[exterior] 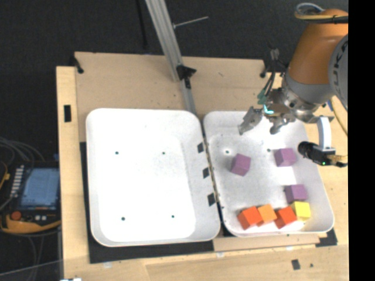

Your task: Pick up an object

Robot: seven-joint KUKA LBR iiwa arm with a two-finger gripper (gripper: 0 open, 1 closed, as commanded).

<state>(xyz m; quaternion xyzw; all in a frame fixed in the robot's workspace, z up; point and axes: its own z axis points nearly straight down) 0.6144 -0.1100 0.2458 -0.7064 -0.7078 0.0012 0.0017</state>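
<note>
My gripper (261, 124) hangs over the far part of the right bin (229, 134), its two fingers spread apart with nothing between them. Below it in that bin lie three purple cubes: one (240, 164) near the middle, one (285, 157) to its right, and one (296, 192) nearer the front. Along the bin's front edge sit a red-orange block (251, 217), an orange block (268, 213), a red block (286, 216) and a yellow cube (302, 209). The nearest purple cube lies down and left of the fingers, apart from them.
The left bin (146, 174) stands beside the right one, joined by small black clips (206, 172). A slanted metal pole (167, 37) rises behind the bins. A pendant with a blue screen (36, 193) rests off the bench's left edge.
</note>
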